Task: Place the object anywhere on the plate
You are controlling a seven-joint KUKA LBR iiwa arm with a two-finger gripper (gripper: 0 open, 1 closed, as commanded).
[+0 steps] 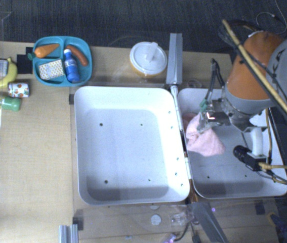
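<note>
Off the bins' far left corner sits a blue divided plate (62, 59) with toy food — a carrot (47, 50), a blue bottle (71, 66) — and a lidded white tub (148, 58) stands behind the left bin (128, 146), whose floor lies bare and open. In the right bin (224, 176), hard against the dividing wall, lies a pink cloth (204, 139); the gripper (206, 118) hangs at its top edge — whether it pinches the cloth cannot be told.

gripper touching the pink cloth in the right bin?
Cannot tell. In the camera view the gripper sits right over the top edge of the pink cloth in the right bin, and the slanted angle shows neither contact nor a gap.
</note>
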